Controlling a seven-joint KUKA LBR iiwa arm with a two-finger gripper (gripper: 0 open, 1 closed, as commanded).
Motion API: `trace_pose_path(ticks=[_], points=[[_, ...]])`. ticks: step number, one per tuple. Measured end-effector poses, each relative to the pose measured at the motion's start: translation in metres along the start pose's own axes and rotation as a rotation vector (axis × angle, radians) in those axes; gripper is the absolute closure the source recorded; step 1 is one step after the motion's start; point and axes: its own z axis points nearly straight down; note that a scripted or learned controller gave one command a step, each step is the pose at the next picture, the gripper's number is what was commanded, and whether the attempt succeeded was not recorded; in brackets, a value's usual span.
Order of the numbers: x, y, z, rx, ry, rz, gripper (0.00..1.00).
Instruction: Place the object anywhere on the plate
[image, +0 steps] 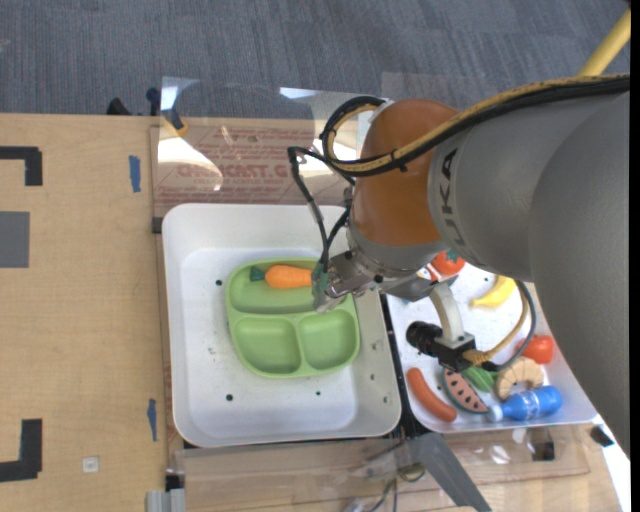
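A green divided plate (292, 340) sits in the left white bin (195, 330). An orange toy carrot (288, 277) with a green top lies in the plate's long upper compartment. My gripper (325, 291) hangs just right of the carrot, over the plate's right part, with its tips close to the carrot's end. The arm's orange band and grey body cover the space above and to the right.
The right bin (560, 415) holds several toy foods: a red sausage (432, 394), a watermelon slice (465, 389), a blue bottle (528, 404), a banana (496, 293), a red tomato (540, 349). A cardboard sheet lies left of the bins.
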Motion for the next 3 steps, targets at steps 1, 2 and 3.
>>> trace_pose_path(ticks=[1,2,3], points=[[-0.001,0.000,0.000,0.001,-0.001,0.001,0.00],[-0.001,0.001,-0.010,-0.004,-0.002,-0.001,1.00],[0.000,0.001,-0.010,-0.002,-0.002,-0.001,0.00]])
